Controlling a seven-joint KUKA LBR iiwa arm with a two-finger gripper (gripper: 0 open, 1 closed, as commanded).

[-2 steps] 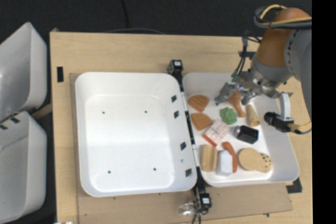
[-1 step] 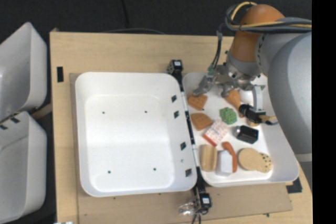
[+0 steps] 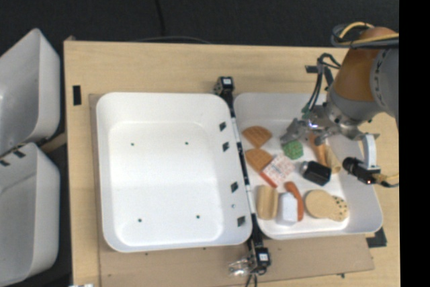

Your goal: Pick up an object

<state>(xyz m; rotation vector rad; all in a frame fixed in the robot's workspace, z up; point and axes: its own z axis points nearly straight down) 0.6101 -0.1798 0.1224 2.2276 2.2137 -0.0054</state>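
Note:
My gripper (image 3: 306,133) hangs low over the right bin (image 3: 366,212), near its middle back. Just below and left of it lies a small green object (image 3: 292,149). A black object (image 3: 316,173) lies a little in front of the gripper, and an orange-tan stick (image 3: 324,155) sits to its front right. Two brown wedge pieces (image 3: 256,136) (image 3: 258,158) lie to the left, close to the divider. Nothing can be seen held.
Near the right bin's front lie a round speckled cracker (image 3: 326,205), a white and red piece (image 3: 290,206), a tan block (image 3: 266,201) and a white-red card (image 3: 275,170). The left bin (image 3: 107,144) stands beside it. The arm's grey and orange wrist (image 3: 359,77) rises at the right.

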